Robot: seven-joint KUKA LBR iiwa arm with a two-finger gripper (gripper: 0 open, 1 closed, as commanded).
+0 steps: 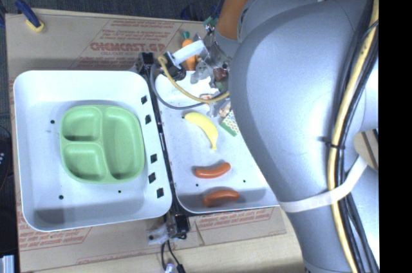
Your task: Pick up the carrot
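**Carrot at the far end of the right bin, under the gripper**

Nearest in the right bin lie two sausages, then a banana. Farthest back, a small orange carrot shows at the bin's top edge, beside the gripper; whether that gripper is clenched or released cannot be told. The carrot looks like a light, stiff, smooth toy: likely slippery, best pinched across its thick middle. The left bin holds a green tray.
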